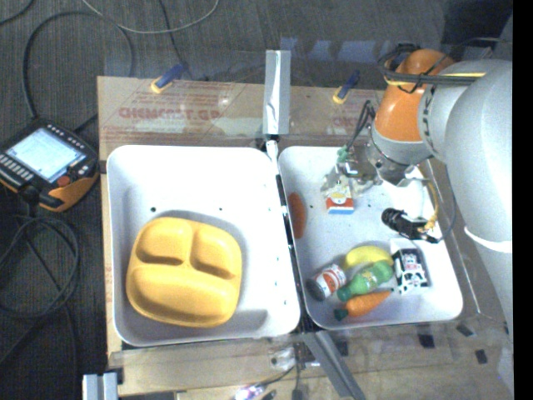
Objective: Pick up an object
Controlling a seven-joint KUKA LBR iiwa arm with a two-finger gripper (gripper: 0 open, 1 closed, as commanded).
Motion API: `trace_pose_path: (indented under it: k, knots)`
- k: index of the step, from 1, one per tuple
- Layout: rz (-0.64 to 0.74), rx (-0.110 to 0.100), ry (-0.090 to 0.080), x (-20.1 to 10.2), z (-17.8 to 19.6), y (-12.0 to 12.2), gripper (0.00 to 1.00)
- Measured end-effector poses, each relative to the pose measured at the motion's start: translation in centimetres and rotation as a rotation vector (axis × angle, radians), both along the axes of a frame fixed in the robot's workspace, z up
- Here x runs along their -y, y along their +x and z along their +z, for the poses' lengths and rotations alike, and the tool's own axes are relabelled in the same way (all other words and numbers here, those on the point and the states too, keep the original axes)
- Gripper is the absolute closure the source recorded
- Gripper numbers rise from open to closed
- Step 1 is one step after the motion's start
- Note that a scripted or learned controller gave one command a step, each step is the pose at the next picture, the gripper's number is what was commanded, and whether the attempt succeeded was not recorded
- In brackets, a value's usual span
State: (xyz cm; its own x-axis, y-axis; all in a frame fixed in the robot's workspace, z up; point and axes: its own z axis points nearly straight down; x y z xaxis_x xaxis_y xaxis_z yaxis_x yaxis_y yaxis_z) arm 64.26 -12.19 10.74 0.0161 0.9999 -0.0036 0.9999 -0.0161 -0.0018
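Grey arm w/ orange band reaches into right bin [454,307]; jaws [348,172] hover just above small red-white-blue carton [339,202], open/shut state can't be told.

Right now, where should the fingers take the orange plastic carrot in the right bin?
Grip the orange plastic carrot across its thick middle, coming straight down. It lies flat and roughly lengthwise near the front wall, close against the green bottle, so close across its narrow width; the tapered tip would likely slip.
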Motion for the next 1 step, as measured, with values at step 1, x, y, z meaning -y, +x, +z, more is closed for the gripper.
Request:
trace_pose_path:
  k: [1]
  knots:
    - [0.020,0.001,0.004,-6.31,8.94,1.39,1.00]
